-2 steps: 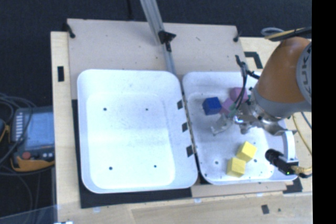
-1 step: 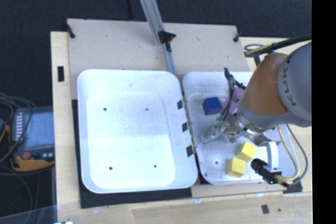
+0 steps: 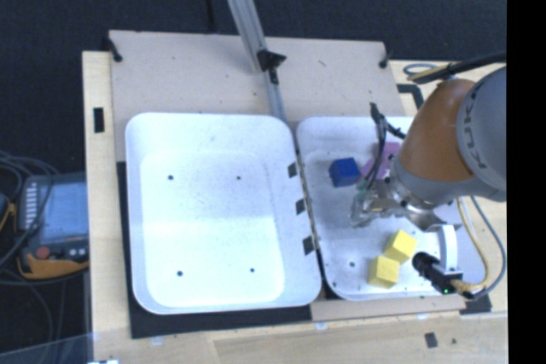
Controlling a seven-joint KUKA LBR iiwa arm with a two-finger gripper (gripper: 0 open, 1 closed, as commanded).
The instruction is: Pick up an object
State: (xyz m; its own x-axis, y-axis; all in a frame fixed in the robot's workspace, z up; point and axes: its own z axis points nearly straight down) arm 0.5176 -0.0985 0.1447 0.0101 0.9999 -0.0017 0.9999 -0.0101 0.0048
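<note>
Two shallow white bins are seen from above on a pale bench (image 3: 239, 72). The left bin (image 3: 213, 209) has only bare floor on view. In the right bin (image 3: 341, 277) a blue block (image 3: 344, 172) lies near the middle, two yellow blocks (image 3: 392, 258) sit touching near the front, and what may be a pink object (image 3: 388, 156) is partly hidden by the arm. Dark flooring surrounds the bench. The gripper (image 3: 368, 207) is lowered just right of the blue block; whether it is open or closed cannot be told.
</note>
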